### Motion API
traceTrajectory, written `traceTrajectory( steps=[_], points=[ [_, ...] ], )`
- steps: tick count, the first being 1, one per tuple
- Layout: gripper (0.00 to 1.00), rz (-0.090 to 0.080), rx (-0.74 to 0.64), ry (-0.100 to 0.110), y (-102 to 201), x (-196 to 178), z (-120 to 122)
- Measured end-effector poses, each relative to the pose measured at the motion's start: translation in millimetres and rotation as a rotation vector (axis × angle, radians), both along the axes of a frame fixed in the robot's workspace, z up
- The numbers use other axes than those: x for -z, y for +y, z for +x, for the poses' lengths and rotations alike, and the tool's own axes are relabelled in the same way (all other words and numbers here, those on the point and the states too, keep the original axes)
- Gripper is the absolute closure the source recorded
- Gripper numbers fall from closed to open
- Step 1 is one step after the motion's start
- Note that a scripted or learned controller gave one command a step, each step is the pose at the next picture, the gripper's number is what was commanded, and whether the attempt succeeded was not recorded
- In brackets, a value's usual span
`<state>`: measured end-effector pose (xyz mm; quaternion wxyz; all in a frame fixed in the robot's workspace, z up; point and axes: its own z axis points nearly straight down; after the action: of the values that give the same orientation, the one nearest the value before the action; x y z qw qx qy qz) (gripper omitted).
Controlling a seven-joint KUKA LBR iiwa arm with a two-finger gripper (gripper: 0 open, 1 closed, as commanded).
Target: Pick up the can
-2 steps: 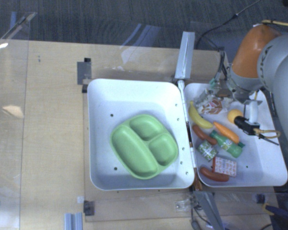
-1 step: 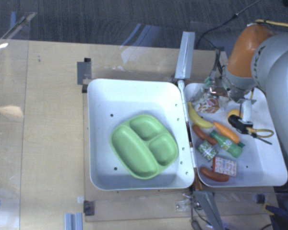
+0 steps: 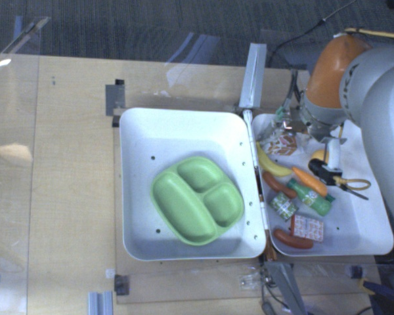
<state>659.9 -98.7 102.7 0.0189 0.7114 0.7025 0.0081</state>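
Camera view: the gripper (image 3: 290, 125) was seen lowered into the right bin's (image 3: 374, 231) far left corner, whether it was open or closed could not be told, while the can (image 3: 283, 206) lay apart from it, nearer the bin's middle, between a sausage (image 3: 278, 184) and a carton (image 3: 306, 228).

Small green can (image 3: 283, 206), lying in right bin (image 3: 374, 241)

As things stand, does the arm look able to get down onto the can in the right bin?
Probably yes: the can lies uncovered, top exposed, though a green bottle and sausage crowd it.
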Motion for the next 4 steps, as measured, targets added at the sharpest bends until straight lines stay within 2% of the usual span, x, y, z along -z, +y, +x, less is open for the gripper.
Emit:
traceTrajectory(
  steps=[1, 2, 3, 4],
  points=[
    [0.00, 0.005, 0.060, 0.010, 0, -1, 17],
    [0.00, 0.012, 0.074, -0.005, -4, -1, -21],
    [1.00, 0.010, 0.072, -0.023, -3, -20, -16],
    [1.00, 0.024, 0.375, 0.029, 104, -83, -8]
  ],
)
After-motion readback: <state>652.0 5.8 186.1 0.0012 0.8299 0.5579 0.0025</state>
